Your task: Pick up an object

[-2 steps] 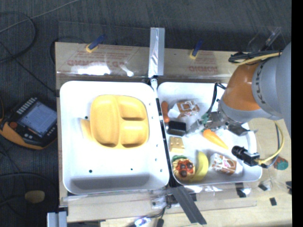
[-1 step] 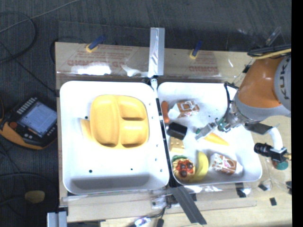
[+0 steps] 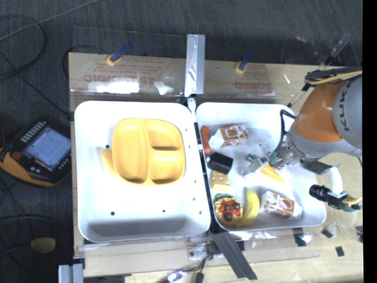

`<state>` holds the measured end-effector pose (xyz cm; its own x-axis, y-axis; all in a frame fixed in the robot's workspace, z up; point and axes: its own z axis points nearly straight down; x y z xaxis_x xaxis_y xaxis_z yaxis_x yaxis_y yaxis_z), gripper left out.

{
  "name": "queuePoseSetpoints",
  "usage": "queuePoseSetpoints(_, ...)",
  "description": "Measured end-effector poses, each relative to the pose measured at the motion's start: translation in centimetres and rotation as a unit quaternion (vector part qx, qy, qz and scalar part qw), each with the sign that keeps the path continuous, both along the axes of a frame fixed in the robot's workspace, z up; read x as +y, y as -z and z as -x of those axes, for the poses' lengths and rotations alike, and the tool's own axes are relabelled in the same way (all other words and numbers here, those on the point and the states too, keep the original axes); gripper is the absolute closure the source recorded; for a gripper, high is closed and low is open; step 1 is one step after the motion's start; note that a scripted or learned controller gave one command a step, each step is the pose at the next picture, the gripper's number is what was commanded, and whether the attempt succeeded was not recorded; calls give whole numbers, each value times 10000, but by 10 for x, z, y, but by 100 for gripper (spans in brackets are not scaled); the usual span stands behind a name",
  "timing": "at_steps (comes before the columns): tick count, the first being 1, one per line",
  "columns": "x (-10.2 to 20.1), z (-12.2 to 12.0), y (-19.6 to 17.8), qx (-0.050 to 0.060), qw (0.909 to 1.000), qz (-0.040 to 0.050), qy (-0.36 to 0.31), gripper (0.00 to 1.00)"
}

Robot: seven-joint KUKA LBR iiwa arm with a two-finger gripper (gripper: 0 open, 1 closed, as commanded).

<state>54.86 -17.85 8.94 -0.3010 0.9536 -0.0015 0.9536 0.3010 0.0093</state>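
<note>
We see the arm [image 3: 330, 119] reaching in from the right over the right bin [image 3: 306, 214]. The gripper [image 3: 275, 158] sits low in the middle of that bin, just above an orange wedge [image 3: 271, 172]. We cannot tell whether the claw is released or clenched; the wrist hides its working end, and no object is visibly held.

Step in hand: we judge this to be the approach or grasp attempt, with the pick not yet confirmed. The nearest candidate is the orange wedge, which lies touching or just beside the gripper on its lower side. A small green-grey item [image 3: 251, 161] lies just to the gripper's left.

Orientation of the candidate: the wedge's long axis runs diagonally, from upper left to lower right in the camera view. Its narrow tip appears to point toward the lower right, with the broader end near the gripper.

The next move calls for the following, in our judgement:
- Close across the wedge's short axis, not along its length.
- Lift straight up and verify that the wedge leaves the bin floor.

Other contents of the right bin: a black block [image 3: 220, 161], a banana [image 3: 251, 206] and two patterned packets [image 3: 234, 134] [image 3: 278, 205]. The left bin [image 3: 94, 217] holds a yellow divided tray [image 3: 147, 150].
</note>
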Motion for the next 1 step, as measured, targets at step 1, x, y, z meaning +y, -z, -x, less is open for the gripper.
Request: queuePoseSetpoints(1,0,-2,-10,-23,10000,2,2,100)
